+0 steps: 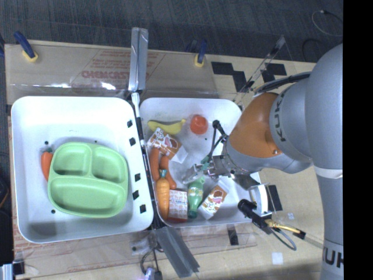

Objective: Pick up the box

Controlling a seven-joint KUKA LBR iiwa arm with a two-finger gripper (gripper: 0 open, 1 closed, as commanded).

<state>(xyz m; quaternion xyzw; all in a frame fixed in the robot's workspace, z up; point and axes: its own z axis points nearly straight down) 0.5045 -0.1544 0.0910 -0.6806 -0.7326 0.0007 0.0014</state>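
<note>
Over the right bin (233, 107), my gripper (205, 169) hung above the clutter, finger state not discernible; box (213, 200) lay near the bin's front wall, beside the green bottle (196, 193)

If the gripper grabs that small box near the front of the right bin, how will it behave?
The box looks like thin cardboard, so probably light and crushable. It lies flat and tilted against the green bottle, so it may slide rather than roll, nudging that bottle.
</note>
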